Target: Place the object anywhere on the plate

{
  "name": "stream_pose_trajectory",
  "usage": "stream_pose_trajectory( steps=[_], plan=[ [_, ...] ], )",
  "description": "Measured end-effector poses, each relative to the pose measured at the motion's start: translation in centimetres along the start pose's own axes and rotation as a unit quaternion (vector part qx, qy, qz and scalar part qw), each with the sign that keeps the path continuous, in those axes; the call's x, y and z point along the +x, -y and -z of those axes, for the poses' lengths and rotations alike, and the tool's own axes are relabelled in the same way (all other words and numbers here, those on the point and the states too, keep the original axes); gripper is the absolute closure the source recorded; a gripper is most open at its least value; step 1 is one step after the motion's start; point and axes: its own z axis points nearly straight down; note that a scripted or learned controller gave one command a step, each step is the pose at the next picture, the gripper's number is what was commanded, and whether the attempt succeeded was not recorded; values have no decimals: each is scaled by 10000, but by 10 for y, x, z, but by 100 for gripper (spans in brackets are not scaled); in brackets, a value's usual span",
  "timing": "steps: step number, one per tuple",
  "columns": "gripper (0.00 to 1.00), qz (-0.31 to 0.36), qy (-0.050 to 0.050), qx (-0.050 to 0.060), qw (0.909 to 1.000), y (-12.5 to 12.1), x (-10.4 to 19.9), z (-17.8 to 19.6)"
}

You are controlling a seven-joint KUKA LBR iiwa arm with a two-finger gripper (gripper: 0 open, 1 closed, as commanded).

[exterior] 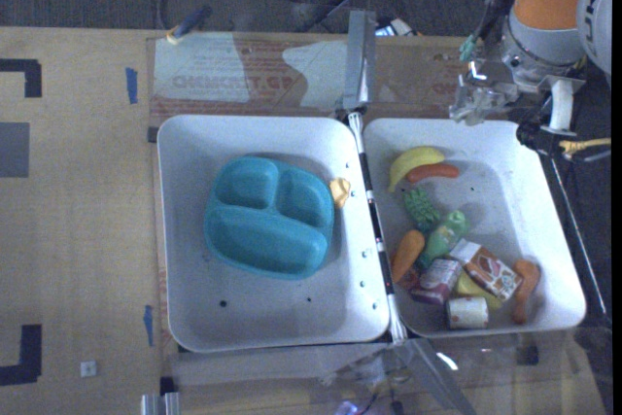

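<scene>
A blue sectioned plate [269, 216] lies in the left bin [185, 160], with nothing on it. A small yellow piece [340, 191] rests against the plate's right edge, by the divider. The right bin [544, 209] holds toy food: a banana [412, 160], a red sausage [433, 173], a green bumpy piece [421, 207], a green bottle [445, 233], a carrot [408, 254] and several small boxes and cans. My gripper [476, 102] hangs above the right bin's far edge, at the upper right, clear of all the objects.
A metal divider [374, 228] runs between the two bins. Cardboard [253, 78] lies behind the left bin. Cables [573, 146] trail along the right bin's right side under the arm.
</scene>
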Motion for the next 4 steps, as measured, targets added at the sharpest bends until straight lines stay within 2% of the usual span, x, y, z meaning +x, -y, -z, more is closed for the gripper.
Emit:
stream_pose_trajectory(
  steps=[1, 2, 3, 4],
  plan=[
    [100, 1985, -24, 11, 9801, 32, 69, 11],
    [100, 2172, -23, 8, 9761, 94, 124, -36],
    [100, 2710, -26, 17, 9626, 171, 180, -39],
    [100, 3166, -25, -3, 9485, 185, 303, -63]
  ],
)
